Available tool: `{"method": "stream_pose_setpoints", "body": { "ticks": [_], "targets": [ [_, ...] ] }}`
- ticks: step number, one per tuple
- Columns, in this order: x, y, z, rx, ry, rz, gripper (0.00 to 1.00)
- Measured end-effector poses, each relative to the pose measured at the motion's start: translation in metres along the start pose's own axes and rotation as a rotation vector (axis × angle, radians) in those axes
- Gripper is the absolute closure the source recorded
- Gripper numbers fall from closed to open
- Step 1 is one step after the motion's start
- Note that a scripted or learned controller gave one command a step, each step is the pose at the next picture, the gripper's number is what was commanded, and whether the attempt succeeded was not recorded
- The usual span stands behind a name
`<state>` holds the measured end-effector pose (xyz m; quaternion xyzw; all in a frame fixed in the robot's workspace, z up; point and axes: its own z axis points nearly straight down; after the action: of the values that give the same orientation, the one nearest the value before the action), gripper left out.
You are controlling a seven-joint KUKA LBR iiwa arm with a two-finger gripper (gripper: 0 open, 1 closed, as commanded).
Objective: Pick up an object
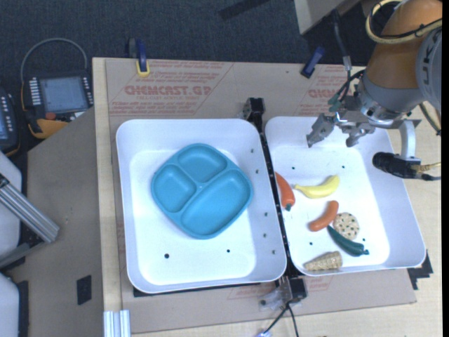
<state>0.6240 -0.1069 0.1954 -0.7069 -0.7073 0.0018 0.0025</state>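
One gripper point(334, 133), fingers spread and empty, hangs near the right bin's point(400, 209) far edge; the banana point(319, 186) lies crosswise toward mid-bin.

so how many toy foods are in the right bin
6, all in the right bin: carrot at the left wall, banana, sausage, cookie, green pepper, cone nearest the front.
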Motion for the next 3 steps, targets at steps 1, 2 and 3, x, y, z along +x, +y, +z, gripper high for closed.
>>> {"method": "stream_pose_setpoints", "body": {
  "ticks": [1,2,3],
  "targets": [
    [0.003,0.0,0.062,0.0,0.0,0.001,0.0],
    [0.004,0.0,0.113,-0.001,0.0,0.001,0.0],
    [0.004,0.001,0.1,-0.008,-0.001,0.001,1.0]
  ]
}}
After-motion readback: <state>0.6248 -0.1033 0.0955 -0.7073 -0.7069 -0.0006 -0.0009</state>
